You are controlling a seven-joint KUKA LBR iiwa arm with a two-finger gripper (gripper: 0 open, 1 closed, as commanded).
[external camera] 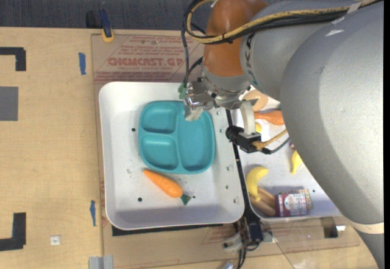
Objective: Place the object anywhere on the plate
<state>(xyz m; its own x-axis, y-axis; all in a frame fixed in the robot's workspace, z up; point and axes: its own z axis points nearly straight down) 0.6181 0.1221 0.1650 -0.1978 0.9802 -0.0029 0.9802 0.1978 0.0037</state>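
A teal divided plate lies in the left white bin. An orange toy carrot with a green tip rests on the bin floor just below the plate's front edge, apart from the gripper. My gripper hangs over the plate's far right corner, under the orange wrist band. Its tip is small and partly hidden by the wrist, and I see nothing clearly between its fingers.
The right bin holds a yellow banana, a dark-labelled can, a bread-like piece and an orange item. The big grey arm covers most of that bin. Cardboard and bench surface lie to the left.
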